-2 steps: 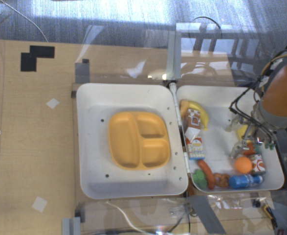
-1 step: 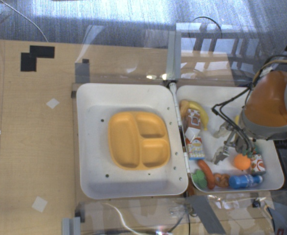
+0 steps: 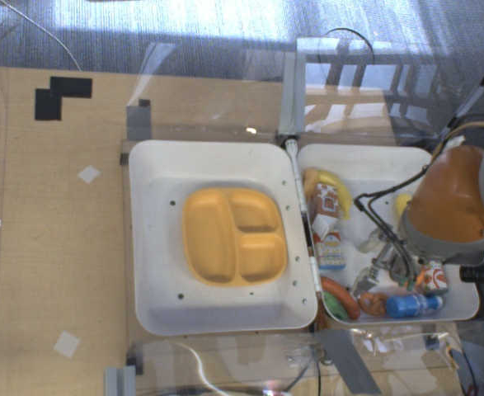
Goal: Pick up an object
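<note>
Down in the lower right of the frame, the gripper [image 3: 379,272] hangs low inside the right bin [image 3: 373,162], under the arm [image 3: 449,200] with its orange band. From this angle I cannot tell how the gripper is set, and nothing can be seen caught in it. Just below it, along the bin's lower edge, lie a blue bottle [image 3: 412,305], a small red thing [image 3: 372,304] and a red sausage [image 3: 340,296] on a green piece; whether any of them touches it is unclear. To its left sits a small carton [image 3: 330,246], and above that a banana [image 3: 329,186] near the dividing wall. Across the wall, well apart, the left bin [image 3: 155,221] holds a yellow divided plate [image 3: 234,236].
</note>
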`<state>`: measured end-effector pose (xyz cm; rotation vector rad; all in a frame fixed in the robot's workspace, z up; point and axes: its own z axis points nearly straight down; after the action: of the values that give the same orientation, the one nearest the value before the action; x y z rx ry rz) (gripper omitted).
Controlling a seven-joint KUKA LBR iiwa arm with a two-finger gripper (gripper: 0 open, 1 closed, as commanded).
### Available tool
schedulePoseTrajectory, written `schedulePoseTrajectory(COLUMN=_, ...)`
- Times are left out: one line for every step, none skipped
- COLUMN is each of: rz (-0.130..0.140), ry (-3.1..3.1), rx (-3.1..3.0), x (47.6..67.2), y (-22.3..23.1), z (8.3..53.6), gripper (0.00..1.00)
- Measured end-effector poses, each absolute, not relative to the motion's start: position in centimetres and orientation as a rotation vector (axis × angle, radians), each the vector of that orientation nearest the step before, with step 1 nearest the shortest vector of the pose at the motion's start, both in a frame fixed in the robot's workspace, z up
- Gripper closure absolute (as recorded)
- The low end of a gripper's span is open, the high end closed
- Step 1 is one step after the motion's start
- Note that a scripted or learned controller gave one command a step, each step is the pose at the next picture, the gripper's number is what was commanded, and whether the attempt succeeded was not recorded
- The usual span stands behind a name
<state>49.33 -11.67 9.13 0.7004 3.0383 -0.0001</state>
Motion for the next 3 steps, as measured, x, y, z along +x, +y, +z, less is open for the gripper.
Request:
schedulePoseTrajectory(rz=0.004, ry=3.060, rx=0.622, x=49.3, y=-13.6, z=9.1, gripper=0.00)
schedulePoseTrajectory(rz=0.003, ry=3.037, rx=0.736, x=58.7, y=-11.7, z=9.0, gripper=0.00)
schedulePoseTrajectory(rz=-0.004, ry=3.071, rx=0.607, x=64.9, y=-9.2, z=8.9, gripper=0.00)
